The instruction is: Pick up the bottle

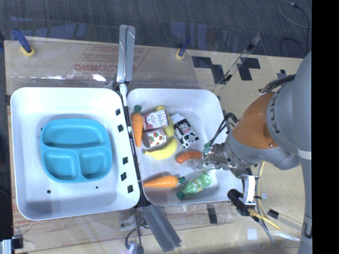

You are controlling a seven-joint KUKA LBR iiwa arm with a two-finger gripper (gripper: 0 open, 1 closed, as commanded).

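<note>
A small clear green bottle (196,186) lies on its side near the front right corner of the right bin (212,98). My gripper (207,161) hangs just above and slightly behind the bottle, at the right side of that bin, below the orange band of the arm. Its dark fingers point down toward the bin floor between the bottle and a small orange sausage-shaped piece (188,156). Nothing shows between the fingers.
The right bin also holds two carrots (137,129) (160,182), a banana (164,150), two small juice cartons (156,119) and a black-and-white carton (184,132). A blue divided tray (77,148) sits in the left bin (26,142).
</note>
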